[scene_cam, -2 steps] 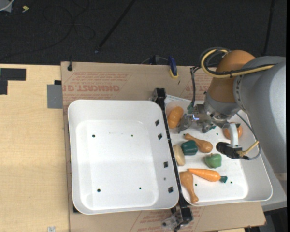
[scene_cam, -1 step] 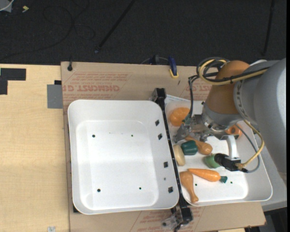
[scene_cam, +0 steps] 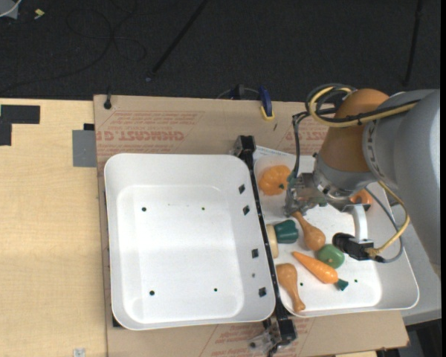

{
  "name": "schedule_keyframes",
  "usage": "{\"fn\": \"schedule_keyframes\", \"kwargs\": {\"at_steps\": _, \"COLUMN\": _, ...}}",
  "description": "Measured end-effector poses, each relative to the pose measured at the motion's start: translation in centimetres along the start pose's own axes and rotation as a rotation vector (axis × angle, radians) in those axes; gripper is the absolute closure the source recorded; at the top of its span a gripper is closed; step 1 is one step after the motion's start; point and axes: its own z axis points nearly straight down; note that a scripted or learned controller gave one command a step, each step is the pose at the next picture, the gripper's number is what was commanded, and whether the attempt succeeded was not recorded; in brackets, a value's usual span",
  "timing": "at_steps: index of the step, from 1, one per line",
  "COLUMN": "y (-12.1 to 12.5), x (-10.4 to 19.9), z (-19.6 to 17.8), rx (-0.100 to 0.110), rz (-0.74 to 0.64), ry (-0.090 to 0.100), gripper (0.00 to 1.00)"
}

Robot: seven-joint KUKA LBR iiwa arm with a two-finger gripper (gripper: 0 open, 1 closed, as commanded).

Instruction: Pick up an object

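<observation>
We see the grey robot arm's two-finger gripper (scene_cam: pixel 297 196) lowered into the right white plastic bin (scene_cam: pixel 390 292), above a tan pear-shaped toy (scene_cam: pixel 309 231). We cannot tell its grip state. Nearby lie a round orange toy (scene_cam: pixel 273 178), a teal cylinder (scene_cam: pixel 285 232) and an orange carrot (scene_cam: pixel 316 267).

Two white bins sit on the bench: the left bin (scene_cam: pixel 134 177) and the right bin (scene_cam: pixel 394 288). In the right bin lie one orange ball (scene_cam: pixel 273 178), one carrot (scene_cam: pixel 316 267), two tan gourd-shaped toys (scene_cam: pixel 309 233) (scene_cam: pixel 290 282), one teal cup (scene_cam: pixel 285 232) and one green piece (scene_cam: pixel 331 256).
</observation>
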Motion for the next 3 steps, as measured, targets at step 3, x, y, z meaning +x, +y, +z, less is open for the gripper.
{"fn": "schedule_keyframes", "kwargs": {"at_steps": 3, "y": -5.5, "x": -0.7, "z": 1.1, "rx": 0.0, "rz": -0.003, "ry": 0.001, "gripper": 1.0}}
